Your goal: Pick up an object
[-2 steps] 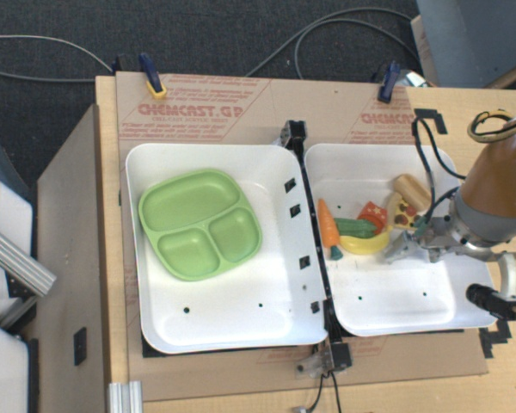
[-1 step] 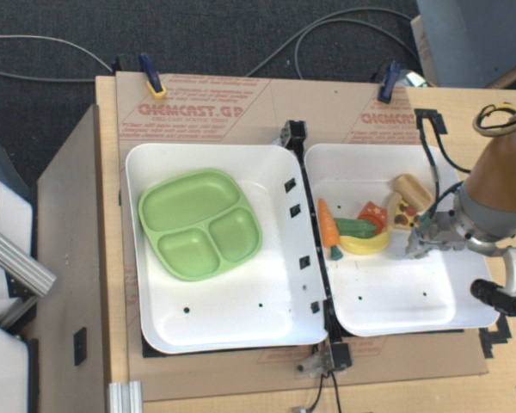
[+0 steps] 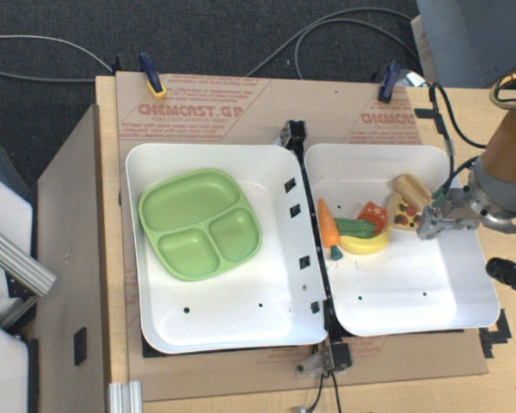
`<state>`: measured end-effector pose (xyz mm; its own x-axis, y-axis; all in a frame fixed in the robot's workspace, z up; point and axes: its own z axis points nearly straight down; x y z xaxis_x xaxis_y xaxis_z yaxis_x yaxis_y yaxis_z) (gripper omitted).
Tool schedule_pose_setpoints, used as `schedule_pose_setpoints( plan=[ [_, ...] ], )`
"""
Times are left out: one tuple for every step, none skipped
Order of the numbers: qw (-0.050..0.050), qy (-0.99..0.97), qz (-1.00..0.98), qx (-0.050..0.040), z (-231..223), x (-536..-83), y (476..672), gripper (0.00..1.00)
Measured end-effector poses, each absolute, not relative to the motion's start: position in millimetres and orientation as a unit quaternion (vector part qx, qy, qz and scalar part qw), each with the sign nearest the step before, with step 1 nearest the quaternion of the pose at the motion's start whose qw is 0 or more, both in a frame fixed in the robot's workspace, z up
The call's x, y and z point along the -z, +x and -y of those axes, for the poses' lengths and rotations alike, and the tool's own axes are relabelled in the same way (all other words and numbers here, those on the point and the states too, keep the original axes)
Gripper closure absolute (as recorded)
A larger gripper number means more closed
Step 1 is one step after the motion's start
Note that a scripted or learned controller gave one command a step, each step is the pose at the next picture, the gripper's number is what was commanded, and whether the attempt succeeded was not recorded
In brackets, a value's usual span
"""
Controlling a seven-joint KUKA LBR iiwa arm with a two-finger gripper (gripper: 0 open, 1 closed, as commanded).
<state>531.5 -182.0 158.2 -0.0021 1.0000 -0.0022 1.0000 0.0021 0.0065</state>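
In the right bin (image 3: 404,295) lie several toy foods: an orange carrot (image 3: 328,222) by the left wall, a green pod (image 3: 356,227), a yellow banana (image 3: 365,244), a red piece (image 3: 372,214), and a tan bread roll (image 3: 410,188) above a pizza-like slice (image 3: 403,214). My gripper (image 3: 433,222) hangs low at the bin's right side, just right of the pizza slice and below the roll. I see nothing between its fingers.
The left bin (image 3: 206,317) holds a green divided plate (image 3: 199,223). Black clips (image 3: 294,132) run along the divider between the bins. Cables (image 3: 443,119) trail along the bench's right side. The near half of the right bin is bare white floor.
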Motion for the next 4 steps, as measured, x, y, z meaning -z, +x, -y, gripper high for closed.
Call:
schedule_pose_setpoints(
  plan=[
    [0.003,0.707,-0.708,-0.0015,182.0,-205.5,533.1,1.00],
    [0.000,0.705,-0.709,-0.0012,128.8,-198.9,550.3,1.00],
    [0.001,0.705,-0.710,-0.0017,75.1,-212.8,565.2,1.00],
    [0.000,0.705,-0.710,-0.0017,23.1,-205.6,588.3,1.00]
  ],
)
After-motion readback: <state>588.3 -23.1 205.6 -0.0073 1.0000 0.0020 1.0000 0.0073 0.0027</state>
